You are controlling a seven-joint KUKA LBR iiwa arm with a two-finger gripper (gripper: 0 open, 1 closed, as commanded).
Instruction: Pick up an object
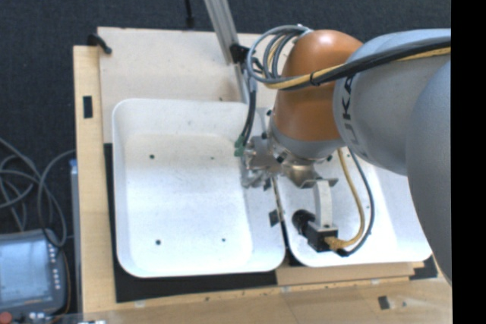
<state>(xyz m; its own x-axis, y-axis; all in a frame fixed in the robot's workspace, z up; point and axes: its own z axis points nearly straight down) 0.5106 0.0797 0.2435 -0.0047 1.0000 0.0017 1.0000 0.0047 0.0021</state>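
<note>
My gripper (260,169) hangs under the orange wrist band (311,95), low over the ridge where the two bins meet. The wrist and its cables cover most of it from above. A small dark piece (273,218) shows just below it by the right bin's left wall; I cannot tell whether it is an object or part of the tool. The arm's bulk hides the floor of the right bin beneath it.
The left bin (182,186) has a few tiny dark specks on its floor. The right bin (387,228) lies largely under the arm. A black cable plug (307,228) hangs off the wrist. An aluminium rail (216,0) slants in from the top.
</note>
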